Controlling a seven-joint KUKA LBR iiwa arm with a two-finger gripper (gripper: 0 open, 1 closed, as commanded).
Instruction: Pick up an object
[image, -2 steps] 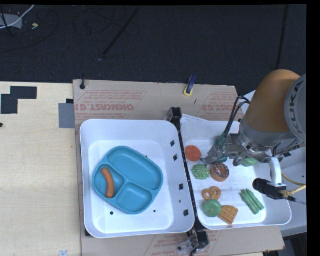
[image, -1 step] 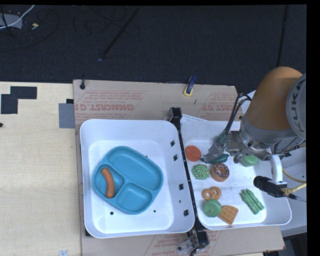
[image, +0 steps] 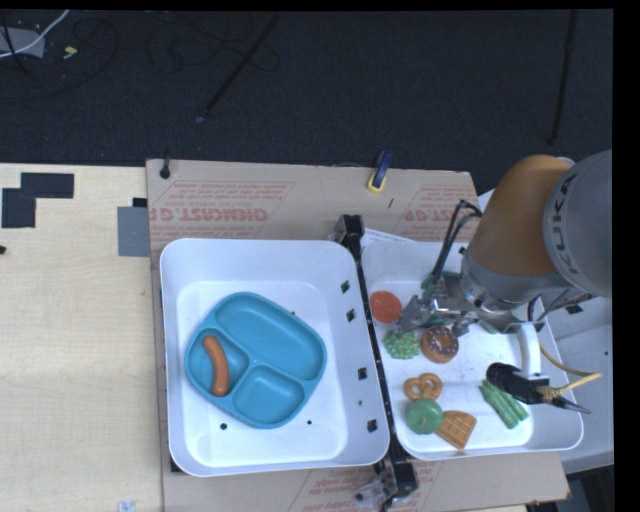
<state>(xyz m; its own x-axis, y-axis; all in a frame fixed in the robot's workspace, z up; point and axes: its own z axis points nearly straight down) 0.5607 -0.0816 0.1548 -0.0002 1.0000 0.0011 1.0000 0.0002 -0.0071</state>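
My gripper (image: 424, 318) hangs low in the right bin (image: 560, 435), right above a green bumpy toy vegetable (image: 401, 346) and a brown frosted donut (image: 439, 345). Both lie just under the gripper, and whether it touches either I cannot tell. A red tomato (image: 385, 305) sits to its left. Nearer the front of the bin lie a pretzel (image: 423, 385), a green apple (image: 423, 416), a tan waffle (image: 456, 428) and a green pod (image: 503, 404).
The left bin (image: 190, 270) holds a blue divided plate (image: 275, 350) with an orange sausage (image: 216, 364) in its left compartment. A black divider (image: 367, 340) runs between the bins. The grey and orange arm (image: 535, 230) covers the right bin's far right corner.
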